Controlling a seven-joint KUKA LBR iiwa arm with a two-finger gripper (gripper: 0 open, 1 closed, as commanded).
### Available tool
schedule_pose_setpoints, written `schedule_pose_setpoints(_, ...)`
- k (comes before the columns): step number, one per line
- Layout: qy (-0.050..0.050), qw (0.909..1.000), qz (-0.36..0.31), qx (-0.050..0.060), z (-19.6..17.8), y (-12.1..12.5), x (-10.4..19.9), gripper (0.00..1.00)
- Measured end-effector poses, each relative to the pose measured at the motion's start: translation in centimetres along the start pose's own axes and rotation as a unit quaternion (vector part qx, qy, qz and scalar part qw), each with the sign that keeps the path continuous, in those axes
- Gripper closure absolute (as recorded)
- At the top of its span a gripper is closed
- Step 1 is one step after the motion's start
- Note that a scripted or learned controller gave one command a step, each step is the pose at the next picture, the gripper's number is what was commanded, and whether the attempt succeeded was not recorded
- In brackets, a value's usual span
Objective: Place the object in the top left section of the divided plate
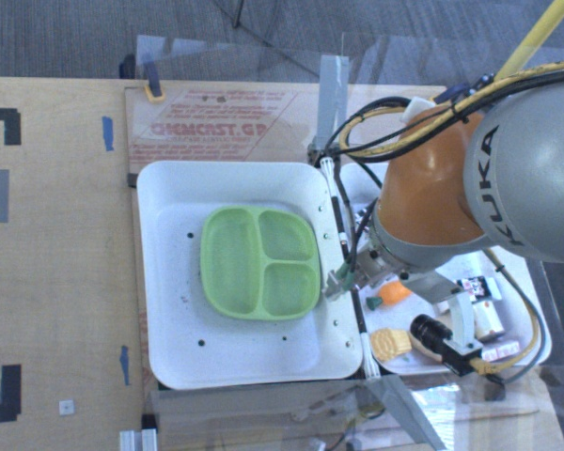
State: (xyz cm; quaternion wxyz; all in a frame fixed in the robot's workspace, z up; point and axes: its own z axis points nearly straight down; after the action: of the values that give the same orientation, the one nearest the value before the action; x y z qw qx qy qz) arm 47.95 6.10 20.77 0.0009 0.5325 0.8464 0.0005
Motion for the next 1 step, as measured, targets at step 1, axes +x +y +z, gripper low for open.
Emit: schedule_pose_setpoints(1,0.001,0.9974,-0.072,0.002,2.34,-0.80,-1.55,1.00)
